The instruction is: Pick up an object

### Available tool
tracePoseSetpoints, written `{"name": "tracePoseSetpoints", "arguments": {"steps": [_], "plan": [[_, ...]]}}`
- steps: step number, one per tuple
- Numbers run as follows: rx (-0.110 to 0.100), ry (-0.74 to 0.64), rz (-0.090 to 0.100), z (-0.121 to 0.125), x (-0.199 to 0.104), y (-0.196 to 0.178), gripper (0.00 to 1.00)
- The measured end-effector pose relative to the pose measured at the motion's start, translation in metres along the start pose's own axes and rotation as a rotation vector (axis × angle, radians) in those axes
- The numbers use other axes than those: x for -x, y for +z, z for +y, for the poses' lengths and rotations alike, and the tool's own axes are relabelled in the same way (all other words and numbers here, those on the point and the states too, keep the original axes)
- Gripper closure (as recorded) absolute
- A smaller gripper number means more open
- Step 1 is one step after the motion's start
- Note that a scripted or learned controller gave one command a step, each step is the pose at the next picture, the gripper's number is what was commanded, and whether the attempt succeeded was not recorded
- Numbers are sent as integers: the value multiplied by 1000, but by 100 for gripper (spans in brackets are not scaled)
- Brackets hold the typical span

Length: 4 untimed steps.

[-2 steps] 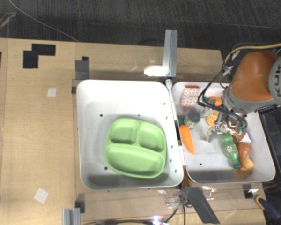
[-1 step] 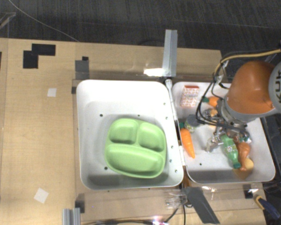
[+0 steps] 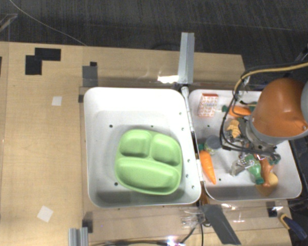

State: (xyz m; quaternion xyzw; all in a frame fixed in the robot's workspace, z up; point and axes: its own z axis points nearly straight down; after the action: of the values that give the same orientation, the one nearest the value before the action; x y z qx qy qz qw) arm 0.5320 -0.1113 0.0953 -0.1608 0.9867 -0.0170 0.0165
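Orange-banded and bulky, the arm's wrist (image 3: 280, 111) sits highest and nearest the lens, hanging over the right bin (image 3: 292, 191) and hiding much of it. Below the wrist, the gripper (image 3: 246, 164) points down into the bin at about 6 o'clock from the band; whether its fingers are spread or closed cannot be told from this angle, and nothing shows between them.

The likeliest target is the toy carrot (image 3: 207, 167), lying against the bin's left wall at 9 o'clock from the gripper, near but apart from it. Its long axis runs roughly 12 to 6 o'clock, tip toward 5. A grasp would probably need the fingers closing across that axis, after a short shift toward 9 o'clock.

At 3 o'clock from the gripper, just beside it, lie a small green piece (image 3: 257, 174) and an orange-brown piece (image 3: 269, 176). A red-patterned packet (image 3: 208, 105) rests at the bin's 11 o'clock corner.

Across the divider, the left bin (image 3: 100, 137) holds 1 green 3-compartment tray (image 3: 150, 161).
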Motion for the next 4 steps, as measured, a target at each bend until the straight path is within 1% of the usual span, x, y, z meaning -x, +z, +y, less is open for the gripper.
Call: {"name": "tracePoseSetpoints", "arguments": {"steps": [1, 2, 3, 4], "plan": [[-3, -69, 0, 2, -8, 0, 0], [4, -46, 3, 6, -11, 1, 0], [10, -89, 3, 5, -17, 2, 0], [2, -181, 4, 7, -15, 1, 0]]}}
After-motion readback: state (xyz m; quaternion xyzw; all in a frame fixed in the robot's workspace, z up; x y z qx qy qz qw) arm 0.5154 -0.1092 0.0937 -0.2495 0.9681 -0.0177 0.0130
